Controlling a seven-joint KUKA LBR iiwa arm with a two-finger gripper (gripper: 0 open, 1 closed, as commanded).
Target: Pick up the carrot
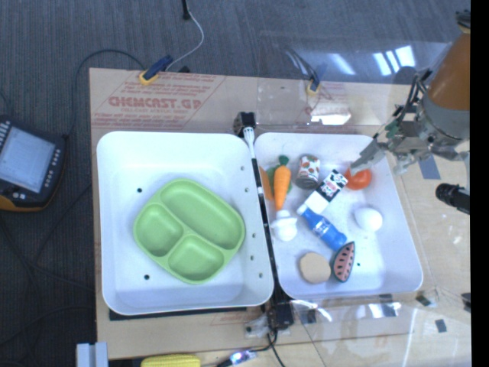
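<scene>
carrot (281, 185) at right bin's (409, 239) left wall | gripper (365, 160) near tomato (358, 178); finger state unclear

Robot arm (451, 90), upper right: a rounded orange band caps a grey cylindrical wrist section. Below the wrist sits a cluster of pale grey metal brackets and small fittings, with a thin dark cable running along its upper side. The claw (365, 159) is a slim grey member tapering to a point. Finer markings are too blurred to resolve.
</scene>
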